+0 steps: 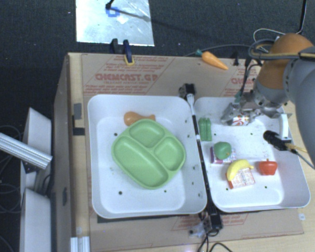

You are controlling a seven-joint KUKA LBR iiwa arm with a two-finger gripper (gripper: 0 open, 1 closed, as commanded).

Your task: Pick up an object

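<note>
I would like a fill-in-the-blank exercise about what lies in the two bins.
1. The divided plate is coloured ____.
2. The plate lies in the ____ bin.
3. The banana lies in the ____ bin.
4. The claw is at the right bin's ____ edge.

Missing words: green; left; right; far

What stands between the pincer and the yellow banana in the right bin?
Nothing visible does. The pincer is at the far side of the right bin, by a small red and white item. The banana lies nearer the front, with bare bin floor between them.
</note>
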